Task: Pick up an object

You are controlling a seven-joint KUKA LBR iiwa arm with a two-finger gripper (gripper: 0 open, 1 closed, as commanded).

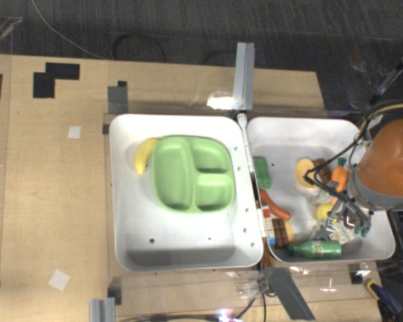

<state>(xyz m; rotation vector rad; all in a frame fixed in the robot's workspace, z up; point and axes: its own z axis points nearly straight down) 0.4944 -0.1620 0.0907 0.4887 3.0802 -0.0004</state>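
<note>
A wooden bench (47, 200) sits on a dark grey carpet floor (188, 12). Some black squares (54, 78) are stuck near the bench's far left corner. A thin cable (60, 29) runs across the floor.

Two white bins sit side by side on the bench. The left bin (181, 247) holds a green plate (191, 173) with three sections. The plate sits in the far half of that bin. A yellow banana (144, 155) lies just beside the plate's left edge, near the bin's far left corner. Its long side runs from far to near, with a small curve.

The right bin (289, 133) holds many small things. A green block (262, 172) lies against its left wall. A red-orange toy (275, 208) lies near that wall too, slanting from far left to near right. A green bottle (314, 249) lies on its side by the near edge. Its long side runs left to right, along that edge. A round yellow toy (307, 171) sits near the middle of the bin.

The arm's orange band (388, 163) hangs over the right side of this bin. The claw (341, 220) is low among the things there, just past the bottle. I cannot tell how the claw is set, or if it holds anything.
</note>
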